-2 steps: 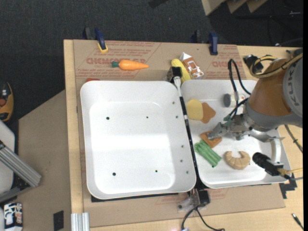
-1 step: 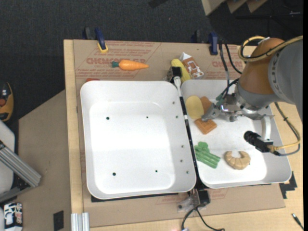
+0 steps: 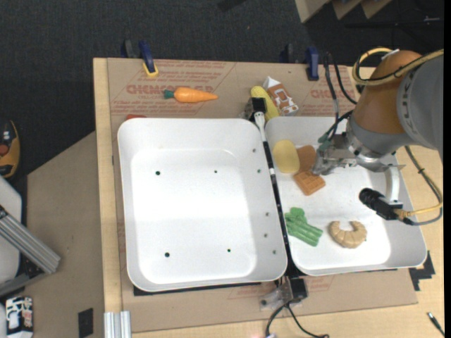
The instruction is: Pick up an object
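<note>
The grey arm with the orange band [image 3: 394, 104] reaches in over the right-hand shallow white bin [image 3: 380, 255]. Its gripper [image 3: 325, 162] sits low at the orange-brown block-shaped piece [image 3: 309, 182], beside the pale yellow rounded object [image 3: 286, 156]. Whether it grasps anything cannot be told. A green ridged item [image 3: 303, 227] and a tan croissant-shaped piece [image 3: 349, 234] lie near the front wall. An orange toy carrot [image 3: 190, 96] rests on the cardboard behind the left-hand white bin [image 3: 197, 259].
</note>
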